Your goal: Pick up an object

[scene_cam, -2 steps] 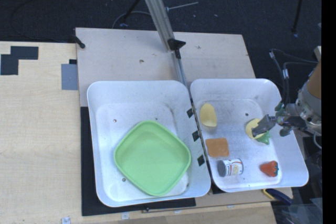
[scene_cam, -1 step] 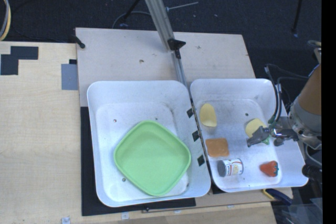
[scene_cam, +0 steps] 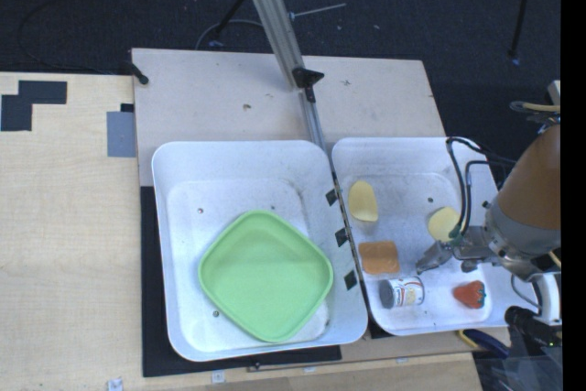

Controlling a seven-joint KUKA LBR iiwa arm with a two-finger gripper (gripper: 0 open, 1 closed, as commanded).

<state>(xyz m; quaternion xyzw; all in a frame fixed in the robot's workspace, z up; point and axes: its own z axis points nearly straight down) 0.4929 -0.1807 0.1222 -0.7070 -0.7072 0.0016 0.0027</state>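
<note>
Pale wooden surface (scene_cam: 229,96) carries two shallow white bins side by side.
Left white bin (scene_cam: 174,197), frame centre: large light-green square plastic plate (scene_cam: 265,275) flat, lower middle; too broad for easy pinch.
Right white bin (scene_cam: 403,162): small graspable candidates scattered apart: orange-brown sponge block (scene_cam: 378,257), yellow oval piece (scene_cam: 363,200), yellow round piece (scene_cam: 443,222), white cylindrical can (scene_cam: 404,292) on side, red strawberry-like toy (scene_cam: 470,293).
End effector (scene_cam: 436,255) low in right bin, between can, sponge, strawberry; finger opening: cannot tell; nothing seen held.

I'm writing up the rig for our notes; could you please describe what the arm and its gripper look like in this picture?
The arm is bulky and rounded, with an orange band above a grey wrist section. A dark cable loops up from the wrist over the right bin. The gripper is grey metal, narrowing to slim fingers. No markings can be made out.
</note>
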